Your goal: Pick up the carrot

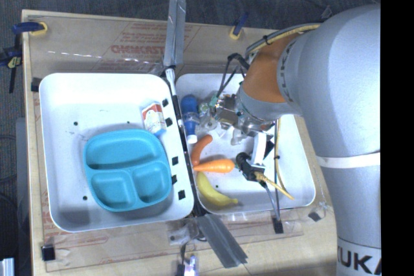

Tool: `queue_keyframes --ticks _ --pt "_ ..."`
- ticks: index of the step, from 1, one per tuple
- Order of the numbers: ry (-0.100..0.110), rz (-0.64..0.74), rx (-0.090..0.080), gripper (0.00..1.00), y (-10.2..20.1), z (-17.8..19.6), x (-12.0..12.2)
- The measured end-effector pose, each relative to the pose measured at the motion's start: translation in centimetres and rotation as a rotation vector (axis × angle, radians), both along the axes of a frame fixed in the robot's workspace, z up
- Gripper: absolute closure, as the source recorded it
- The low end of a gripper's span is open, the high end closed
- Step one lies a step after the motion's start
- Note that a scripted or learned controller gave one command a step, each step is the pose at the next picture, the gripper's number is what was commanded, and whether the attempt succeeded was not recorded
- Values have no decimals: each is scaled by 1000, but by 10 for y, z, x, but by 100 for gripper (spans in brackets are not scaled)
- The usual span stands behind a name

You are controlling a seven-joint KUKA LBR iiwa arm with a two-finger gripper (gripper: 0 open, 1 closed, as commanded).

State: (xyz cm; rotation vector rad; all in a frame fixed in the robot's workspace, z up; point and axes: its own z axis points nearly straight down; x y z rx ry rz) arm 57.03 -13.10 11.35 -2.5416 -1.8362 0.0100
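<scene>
The bench bore two white bins, and the carrot (215,166) lay in the right bin (292,152), lower centre of the frame, just above a banana (213,194). The gripper (225,116) hung over that bin, and I could not tell whether it was open or closed. I judged the carrot light, stiff and rather smooth, best gripped across its thick middle.

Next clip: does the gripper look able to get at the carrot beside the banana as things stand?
Probably yes. The carrot lies uncovered in the right bin, with the gripper close by. The banana and another orange thing lie near it and may crowd a grasp.
</scene>
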Motion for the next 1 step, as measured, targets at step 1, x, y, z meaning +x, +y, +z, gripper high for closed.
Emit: queue_keyframes --ticks 1 --pt "-5 83 1 0 -52 -24 -63"
